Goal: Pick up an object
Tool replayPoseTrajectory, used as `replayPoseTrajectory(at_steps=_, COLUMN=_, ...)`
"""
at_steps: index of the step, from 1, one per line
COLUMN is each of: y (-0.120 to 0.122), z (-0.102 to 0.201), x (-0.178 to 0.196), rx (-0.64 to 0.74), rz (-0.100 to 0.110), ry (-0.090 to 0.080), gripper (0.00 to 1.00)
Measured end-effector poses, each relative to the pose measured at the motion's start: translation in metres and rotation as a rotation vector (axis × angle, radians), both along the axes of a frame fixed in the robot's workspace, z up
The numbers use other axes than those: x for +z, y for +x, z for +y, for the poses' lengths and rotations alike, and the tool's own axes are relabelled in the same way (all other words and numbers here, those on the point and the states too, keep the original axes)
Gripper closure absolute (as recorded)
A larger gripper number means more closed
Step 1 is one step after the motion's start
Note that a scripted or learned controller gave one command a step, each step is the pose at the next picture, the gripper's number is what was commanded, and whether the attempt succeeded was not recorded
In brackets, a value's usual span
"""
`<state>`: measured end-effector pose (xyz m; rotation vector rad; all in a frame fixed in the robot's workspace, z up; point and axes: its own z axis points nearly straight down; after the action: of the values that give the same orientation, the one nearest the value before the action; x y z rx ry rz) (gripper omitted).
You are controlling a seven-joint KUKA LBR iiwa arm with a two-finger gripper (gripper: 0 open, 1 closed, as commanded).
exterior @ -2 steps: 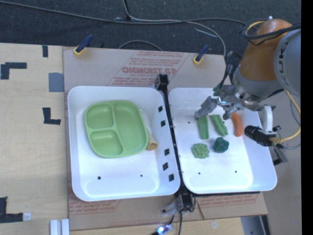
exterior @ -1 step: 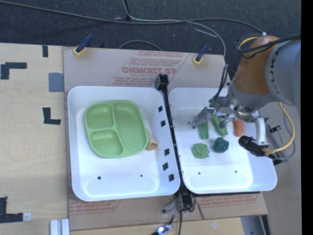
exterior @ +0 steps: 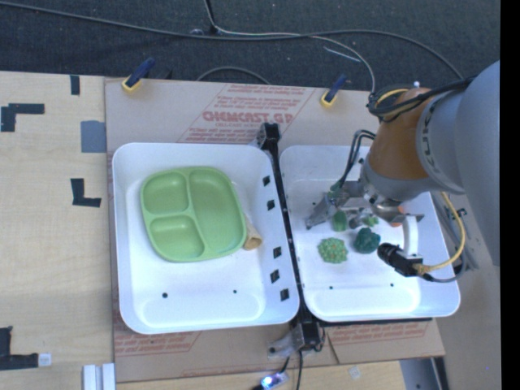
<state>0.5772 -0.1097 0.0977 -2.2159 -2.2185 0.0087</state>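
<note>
Camera view: we read "CHEMCAST GP" on the board point(exterior: 244, 116). The gripper point(exterior: 345, 205) hovers in the right bin point(exterior: 390, 303); light green object point(exterior: 332, 250) and teal object point(exterior: 367, 240) sit near, floor beyond open.

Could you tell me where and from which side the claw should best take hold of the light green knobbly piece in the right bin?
I would grip the light green knobbly piece across its middle, coming straight down from above. It is a small rounded lump lying low on the right bin floor, with bare floor to its left and front. The darker teal piece sits close on its right, so place the claw fingers front and back.
</note>
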Motion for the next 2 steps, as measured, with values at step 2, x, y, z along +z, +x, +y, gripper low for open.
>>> replayPoseTrajectory(at_steps=2, y=0.008, z=0.009, x=0.062, rx=0.001, rz=-0.011, ry=0.0, gripper=1.0)
